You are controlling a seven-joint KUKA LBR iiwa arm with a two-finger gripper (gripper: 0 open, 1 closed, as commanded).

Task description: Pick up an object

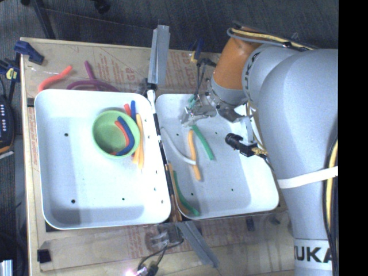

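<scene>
A KUKA arm's gripper (194, 112) hangs over the right bin (261, 197) near its 11 o'clock corner; whether it grips anything cannot be told. Just toward 6 o'clock lie a green stick (204, 143), an orange stick (194, 154) and a white tube (177, 152). A clean pick would likely mean centring on one stick, clear of its neighbours. The left bin (86, 209) holds a green bowl (106, 132).
</scene>
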